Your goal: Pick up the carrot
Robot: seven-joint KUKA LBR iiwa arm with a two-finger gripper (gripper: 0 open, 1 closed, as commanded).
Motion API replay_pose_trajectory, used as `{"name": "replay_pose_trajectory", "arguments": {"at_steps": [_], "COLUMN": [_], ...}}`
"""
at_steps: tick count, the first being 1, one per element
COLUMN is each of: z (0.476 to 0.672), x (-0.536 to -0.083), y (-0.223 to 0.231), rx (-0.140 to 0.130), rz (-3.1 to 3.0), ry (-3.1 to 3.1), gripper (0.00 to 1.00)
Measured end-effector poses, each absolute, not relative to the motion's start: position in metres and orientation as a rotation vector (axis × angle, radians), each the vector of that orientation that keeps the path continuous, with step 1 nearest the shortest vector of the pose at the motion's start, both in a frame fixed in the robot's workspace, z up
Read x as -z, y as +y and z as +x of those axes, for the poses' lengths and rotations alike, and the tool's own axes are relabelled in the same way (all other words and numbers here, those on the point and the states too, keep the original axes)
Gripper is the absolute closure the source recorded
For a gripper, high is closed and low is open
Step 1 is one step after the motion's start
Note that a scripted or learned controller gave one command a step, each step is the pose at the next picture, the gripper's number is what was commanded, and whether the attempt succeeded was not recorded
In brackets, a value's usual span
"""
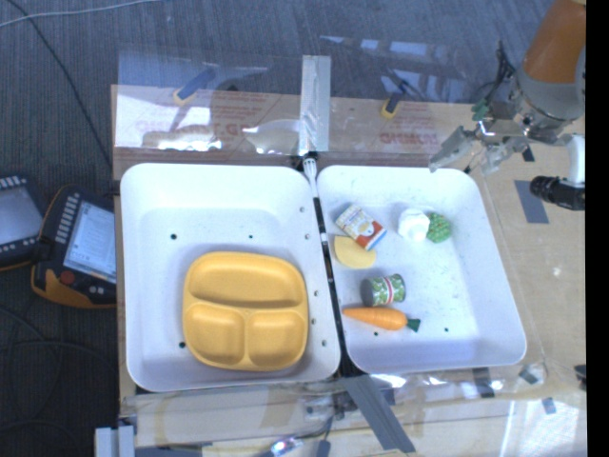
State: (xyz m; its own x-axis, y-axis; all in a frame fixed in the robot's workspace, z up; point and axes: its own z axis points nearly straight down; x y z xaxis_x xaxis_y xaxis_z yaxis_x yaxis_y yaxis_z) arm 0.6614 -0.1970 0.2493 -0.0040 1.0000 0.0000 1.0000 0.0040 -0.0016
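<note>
Carrot (379, 319) lies untouched in the right bin (495, 284); our gripper (471, 150), jaws spread, hangs above the far rim, so we have everything left.

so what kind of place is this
Likely a robotics lab bench: a robot arm's gripper over two white bins, toy food such as a carrot, and a teach pendant on the floor.

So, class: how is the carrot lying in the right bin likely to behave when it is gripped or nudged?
The carrot looks like moulded plastic, so probably stiff and light. Its rounded, tapered body lies flat, so a nudge may roll it in a curve. Its smooth surface might slip in the pincer.
</note>
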Motion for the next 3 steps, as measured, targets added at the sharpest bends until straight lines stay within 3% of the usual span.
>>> {"name": "replay_pose_trajectory", "arguments": {"at_steps": [1, 2, 3], "z": [0.65, 0.565, 0.514], "x": [-0.152, -0.196, -0.114], "y": [-0.216, -0.223, -0.165], "rx": [-0.005, -0.002, 0.0], "rz": [-1.987, -1.759, -1.86], "ry": [-2.434, -2.603, -2.528], "gripper": [0.0, 0.0, 0.0]}}
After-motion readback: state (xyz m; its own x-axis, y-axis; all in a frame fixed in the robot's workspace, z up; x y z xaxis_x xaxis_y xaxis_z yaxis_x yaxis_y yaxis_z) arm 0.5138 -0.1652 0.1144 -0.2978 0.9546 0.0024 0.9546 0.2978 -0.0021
